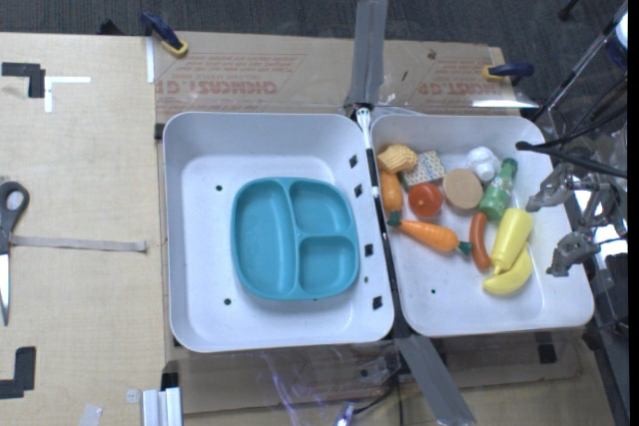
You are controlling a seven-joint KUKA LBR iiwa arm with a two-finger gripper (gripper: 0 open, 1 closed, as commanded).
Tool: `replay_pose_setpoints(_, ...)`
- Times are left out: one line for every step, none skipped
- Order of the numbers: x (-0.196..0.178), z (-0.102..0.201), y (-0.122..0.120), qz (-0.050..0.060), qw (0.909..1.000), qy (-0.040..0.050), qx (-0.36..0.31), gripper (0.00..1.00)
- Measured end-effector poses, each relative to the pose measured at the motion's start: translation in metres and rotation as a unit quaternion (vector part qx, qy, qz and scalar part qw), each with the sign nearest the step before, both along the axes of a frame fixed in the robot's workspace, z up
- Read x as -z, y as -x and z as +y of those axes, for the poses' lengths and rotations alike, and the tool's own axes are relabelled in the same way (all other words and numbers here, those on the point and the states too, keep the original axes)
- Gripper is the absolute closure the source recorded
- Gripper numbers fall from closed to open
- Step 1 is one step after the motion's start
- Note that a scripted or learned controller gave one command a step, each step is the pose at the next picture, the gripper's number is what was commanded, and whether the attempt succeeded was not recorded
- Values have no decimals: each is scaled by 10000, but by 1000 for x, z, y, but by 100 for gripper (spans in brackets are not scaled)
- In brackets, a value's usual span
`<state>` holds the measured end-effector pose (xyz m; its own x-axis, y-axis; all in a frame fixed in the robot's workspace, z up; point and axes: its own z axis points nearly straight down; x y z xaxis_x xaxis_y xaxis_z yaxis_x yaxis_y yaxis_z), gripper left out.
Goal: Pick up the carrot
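**Carrot, right bin**

Carrot (430, 234): lies flat in right bin (439, 309), between tomato (425, 200) and sausage (479, 240), untouched. Gripper (567, 226): at the bin's right rim, fingers spread, nothing between them. Left bin (190, 214): teal divided plate (296, 237).

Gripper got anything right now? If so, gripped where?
Nothing held. The gripper sits at the right bin's right edge with nothing between its fingers. The carrot lies loose in that bin, apart from the gripper.
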<state>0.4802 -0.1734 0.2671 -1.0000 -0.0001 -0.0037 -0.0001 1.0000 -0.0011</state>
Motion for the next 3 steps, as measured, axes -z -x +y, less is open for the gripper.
replay_pose_setpoints(75, 86, -11, 6, 10000, -6, 81, 0)
replay_pose_setpoints(164, 81, -11, 6, 9967, -6, 811, 0)
replay_pose_setpoints(175, 79, -57, 5, 9714, -6, 2374, 0)
